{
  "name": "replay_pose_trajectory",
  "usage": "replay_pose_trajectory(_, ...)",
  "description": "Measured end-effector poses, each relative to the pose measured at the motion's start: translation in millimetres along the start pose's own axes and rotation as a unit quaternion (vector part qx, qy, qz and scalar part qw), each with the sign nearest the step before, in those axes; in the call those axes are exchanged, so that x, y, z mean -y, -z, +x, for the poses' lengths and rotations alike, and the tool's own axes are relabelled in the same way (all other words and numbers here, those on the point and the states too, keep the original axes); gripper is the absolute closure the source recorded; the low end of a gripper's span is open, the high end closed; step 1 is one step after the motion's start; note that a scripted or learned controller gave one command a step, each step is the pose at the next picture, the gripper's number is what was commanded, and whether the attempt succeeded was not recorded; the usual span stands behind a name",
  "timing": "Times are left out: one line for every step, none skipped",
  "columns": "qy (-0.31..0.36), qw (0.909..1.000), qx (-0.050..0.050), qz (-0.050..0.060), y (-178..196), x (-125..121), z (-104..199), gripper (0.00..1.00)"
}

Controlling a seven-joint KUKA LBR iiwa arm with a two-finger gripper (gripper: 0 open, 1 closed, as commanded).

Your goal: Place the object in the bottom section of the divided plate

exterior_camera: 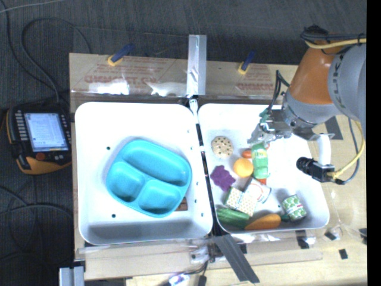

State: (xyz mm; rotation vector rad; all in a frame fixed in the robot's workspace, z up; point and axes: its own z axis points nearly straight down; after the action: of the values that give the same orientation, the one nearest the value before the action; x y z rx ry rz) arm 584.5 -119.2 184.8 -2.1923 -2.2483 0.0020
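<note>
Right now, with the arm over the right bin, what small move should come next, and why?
Probably a short straight descent onto the green bottle. The end effector sits just above the bottle's top end, at the far side of the right bin, and nothing shows between its fingers. The blue divided plate in the left bin holds nothing yet, so a grasp must come first.

divided plate (149, 177) in left bin (95, 124)

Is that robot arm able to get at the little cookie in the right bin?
Probably yes: the cookie lies by itself near the bin's left wall, nothing on top, and the gripper hangs close to its right.
</note>
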Motion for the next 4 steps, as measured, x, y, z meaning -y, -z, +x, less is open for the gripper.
replay_pose_trajectory(0.061, 0.9981, 0.001, 0.000, 40.4, 34.6, 72.4, 1.00)
replay_pose_trajectory(0.061, 0.9981, 0.000, 0.000, 40.4, 34.6, 72.4, 0.00)
replay_pose_trajectory(0.062, 0.9981, 0.000, 0.001, 48.8, 34.1, 73.3, 1.00)
replay_pose_trajectory(0.005, 1.0000, 0.000, 0.001, 69.1, 72.1, 146.9, 1.00)
